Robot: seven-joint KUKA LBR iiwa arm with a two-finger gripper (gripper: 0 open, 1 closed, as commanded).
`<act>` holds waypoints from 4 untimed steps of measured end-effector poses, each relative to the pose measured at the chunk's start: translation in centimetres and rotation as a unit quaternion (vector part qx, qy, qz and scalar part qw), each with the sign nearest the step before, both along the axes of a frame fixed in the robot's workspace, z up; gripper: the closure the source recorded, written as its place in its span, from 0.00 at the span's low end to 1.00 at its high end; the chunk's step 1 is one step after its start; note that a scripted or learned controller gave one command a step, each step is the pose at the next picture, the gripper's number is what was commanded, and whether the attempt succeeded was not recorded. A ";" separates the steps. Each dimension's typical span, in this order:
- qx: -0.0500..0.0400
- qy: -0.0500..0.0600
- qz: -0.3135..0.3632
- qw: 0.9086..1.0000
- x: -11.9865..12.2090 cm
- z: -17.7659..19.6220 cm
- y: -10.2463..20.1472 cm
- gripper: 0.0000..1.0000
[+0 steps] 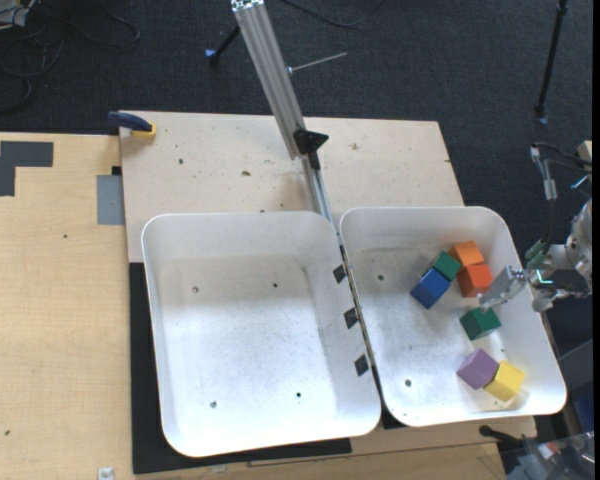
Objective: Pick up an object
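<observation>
Single fixed camera, mounted high above the tabletop (380,153), looking down at a slant, not straight overhead. Far edge of the tabletop sits toward the top of the frame, near edge at the bottom. Mid distance: both white bins fit whole, left bin (170,258) and right bin (405,233) side by side across the lower middle. Beyond the far edge, dark carpeted floor (430,58) with cables. A slanted aluminium rail (275,78) rises from between the bins toward the top. Light wood surface (50,298) fills the left side. Arm's tool (520,283) enters at the right edge, over the right bin's right rim.
</observation>
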State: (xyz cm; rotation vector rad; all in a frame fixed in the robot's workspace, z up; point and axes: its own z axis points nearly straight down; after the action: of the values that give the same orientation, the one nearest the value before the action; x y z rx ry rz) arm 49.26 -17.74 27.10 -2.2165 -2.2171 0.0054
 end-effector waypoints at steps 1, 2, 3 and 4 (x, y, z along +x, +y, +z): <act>-0.001 -0.002 -0.001 1.000 0.0 0.2 -0.1 0.00; 0.000 0.000 0.000 1.000 0.4 -4.4 -0.4 0.00; 0.000 0.000 -0.001 1.000 0.5 -8.8 -0.1 0.00; 0.001 0.001 -0.001 1.000 0.5 -15.1 -0.5 0.00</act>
State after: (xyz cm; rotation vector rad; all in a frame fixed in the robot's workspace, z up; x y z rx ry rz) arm 49.72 -18.28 12.04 -2.2164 -2.2132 0.0067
